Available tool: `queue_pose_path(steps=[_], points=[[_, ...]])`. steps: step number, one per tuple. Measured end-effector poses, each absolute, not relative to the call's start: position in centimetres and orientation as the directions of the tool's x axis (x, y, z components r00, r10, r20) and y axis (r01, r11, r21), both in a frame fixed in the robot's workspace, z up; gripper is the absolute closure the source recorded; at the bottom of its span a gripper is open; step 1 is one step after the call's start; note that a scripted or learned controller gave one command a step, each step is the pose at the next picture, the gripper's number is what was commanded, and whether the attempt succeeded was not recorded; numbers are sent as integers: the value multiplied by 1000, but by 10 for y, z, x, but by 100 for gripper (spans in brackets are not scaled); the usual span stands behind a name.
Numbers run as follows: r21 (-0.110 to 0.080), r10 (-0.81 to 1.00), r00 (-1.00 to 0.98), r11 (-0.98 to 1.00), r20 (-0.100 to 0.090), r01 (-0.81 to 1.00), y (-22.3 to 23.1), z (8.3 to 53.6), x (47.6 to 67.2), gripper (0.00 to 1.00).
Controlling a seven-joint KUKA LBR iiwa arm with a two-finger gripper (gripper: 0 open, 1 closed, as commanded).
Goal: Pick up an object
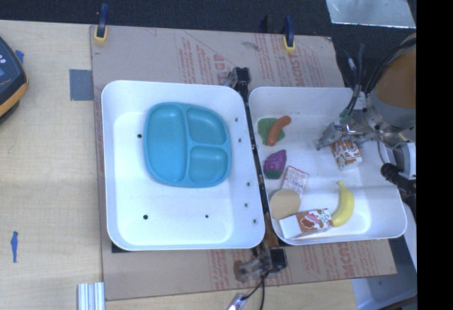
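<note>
- Camera view: two shallow white bins sit side by side on a brown cardboard sheet clipped to the wooden tabletop, seen from above at a slant.
- The left bin fills the centre of the frame and holds a light blue divided plate with three compartments, lying flat in the bin's upper half.
- The right bin carries the small items: an orange carrot lying against a green vegetable at its upper left, a purple piece just below them, and a small pink-and-white packet beside that.
- Lower in the same bin lie a round tan disc, a red-and-white carton on its side just below the disc, and a yellow banana to the right of the carton.
- A small red-and-white box stands in the upper right part of the right bin, directly under the tool.
- The grey arm, with its orange band, enters from the right edge of the frame; its tool is down in the right bin at the small box, touching or nearly touching its top. Whether the fingers are open or closed, or grip the box, cannot be told from this angle.
- A yellow-and-black device lies at the left edge of the tabletop.
</note>
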State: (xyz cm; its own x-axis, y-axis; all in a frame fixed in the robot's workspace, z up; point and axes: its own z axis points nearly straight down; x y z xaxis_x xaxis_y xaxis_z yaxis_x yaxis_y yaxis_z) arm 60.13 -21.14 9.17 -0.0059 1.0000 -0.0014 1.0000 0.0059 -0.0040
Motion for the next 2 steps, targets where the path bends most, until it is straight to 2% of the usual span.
queue_pose_path(steps=[1,2], points=[[-2,1000,-4,4,0,1000,-180,92,657,0],[-3,1000,-3,3,0,1000,-213,116,620,0]])
